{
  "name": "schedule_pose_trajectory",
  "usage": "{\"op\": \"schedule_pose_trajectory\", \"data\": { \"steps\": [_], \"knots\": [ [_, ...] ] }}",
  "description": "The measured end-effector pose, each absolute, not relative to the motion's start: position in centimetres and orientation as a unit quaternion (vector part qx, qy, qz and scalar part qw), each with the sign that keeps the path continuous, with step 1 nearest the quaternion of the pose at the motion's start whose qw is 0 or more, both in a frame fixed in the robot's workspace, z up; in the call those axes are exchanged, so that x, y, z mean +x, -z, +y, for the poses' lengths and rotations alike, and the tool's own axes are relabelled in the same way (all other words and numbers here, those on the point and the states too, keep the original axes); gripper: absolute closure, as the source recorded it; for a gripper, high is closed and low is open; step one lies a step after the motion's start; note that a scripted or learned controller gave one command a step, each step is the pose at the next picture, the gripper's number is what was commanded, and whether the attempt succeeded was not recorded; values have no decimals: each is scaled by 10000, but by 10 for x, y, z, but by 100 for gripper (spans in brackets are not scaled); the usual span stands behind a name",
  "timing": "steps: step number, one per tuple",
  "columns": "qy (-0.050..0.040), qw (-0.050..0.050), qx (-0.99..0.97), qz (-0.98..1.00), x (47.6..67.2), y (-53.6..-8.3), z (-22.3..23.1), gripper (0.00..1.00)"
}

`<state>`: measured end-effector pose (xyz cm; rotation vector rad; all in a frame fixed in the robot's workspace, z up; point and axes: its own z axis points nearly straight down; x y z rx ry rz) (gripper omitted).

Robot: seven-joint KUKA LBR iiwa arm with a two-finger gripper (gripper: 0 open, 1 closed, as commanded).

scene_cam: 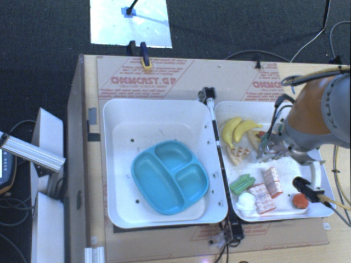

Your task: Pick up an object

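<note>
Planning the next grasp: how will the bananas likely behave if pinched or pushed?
The bananas look like a joined, curved bunch, so they would probably pivot rather than roll. Their smooth skin may slip between narrow fingers. Resting beside the waffle, a push could nudge it too.

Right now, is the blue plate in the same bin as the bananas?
No, the blue plate lies in the left bin, while the bananas lie in the right bin.

Blue tray (170,176), yellow bananas (237,129), green beans (241,183).
</note>
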<state>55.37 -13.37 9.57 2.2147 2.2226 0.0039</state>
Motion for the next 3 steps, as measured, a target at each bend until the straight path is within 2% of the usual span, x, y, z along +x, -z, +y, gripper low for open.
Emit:
{"op": "schedule_pose_trajectory", "data": {
  "steps": [1, 2, 3],
  "knots": [
    [-12, 20, 7058, 7084, 554, -96, -134, 0],
    [-4, 12, 7055, 7087, 604, -85, -156, 0],
    [28, -53, 7060, 7082, 645, -88, -175, 0]
  ]
}}
